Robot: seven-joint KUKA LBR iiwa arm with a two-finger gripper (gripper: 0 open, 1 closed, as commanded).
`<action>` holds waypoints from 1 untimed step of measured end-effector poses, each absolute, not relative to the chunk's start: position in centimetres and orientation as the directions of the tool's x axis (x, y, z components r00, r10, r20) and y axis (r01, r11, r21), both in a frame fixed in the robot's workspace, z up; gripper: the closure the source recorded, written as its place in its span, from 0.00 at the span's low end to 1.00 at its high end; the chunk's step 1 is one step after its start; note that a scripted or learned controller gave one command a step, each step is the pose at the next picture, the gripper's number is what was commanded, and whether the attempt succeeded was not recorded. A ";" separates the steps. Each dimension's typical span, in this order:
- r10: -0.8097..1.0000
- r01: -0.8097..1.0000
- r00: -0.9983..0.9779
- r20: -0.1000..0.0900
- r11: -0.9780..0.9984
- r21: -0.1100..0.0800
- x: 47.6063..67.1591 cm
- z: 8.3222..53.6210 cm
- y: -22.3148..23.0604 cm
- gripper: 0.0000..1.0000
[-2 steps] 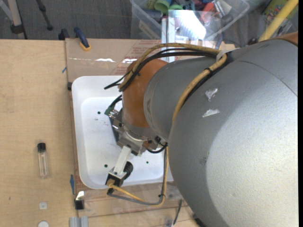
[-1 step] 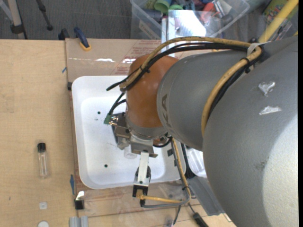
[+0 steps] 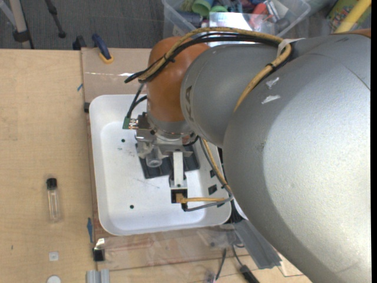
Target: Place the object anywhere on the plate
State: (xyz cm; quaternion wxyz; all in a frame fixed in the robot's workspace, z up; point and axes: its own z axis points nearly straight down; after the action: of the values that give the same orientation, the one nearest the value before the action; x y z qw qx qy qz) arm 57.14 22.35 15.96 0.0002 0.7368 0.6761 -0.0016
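My gripper (image 3: 166, 165) hangs low over the middle of the left white bin (image 3: 97, 158), pointing down at its floor. It has a dark body with a white part and a yellow cable running off to the right. The orange wrist band (image 3: 168, 69) sits just above it. The big grey arm (image 3: 283, 134) covers the right side of the bin and everything beyond it. I see nothing gripped.
Two small dark specks (image 3: 123, 140) lie on the bin floor to the gripper's left. A clear vial (image 3: 53, 198) lies on the wooden bench at the left. A clear box of toys (image 3: 235, 5) stands at the back, with a blue clamp (image 3: 103, 49) near it.
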 end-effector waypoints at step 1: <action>0.964 0.964 -0.267 0.000 0.267 -0.009 47.8 14.0 22.4 1.00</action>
State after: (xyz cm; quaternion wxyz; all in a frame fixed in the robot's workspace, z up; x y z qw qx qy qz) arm 47.84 22.36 14.05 -0.0026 0.6052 0.7960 -0.0037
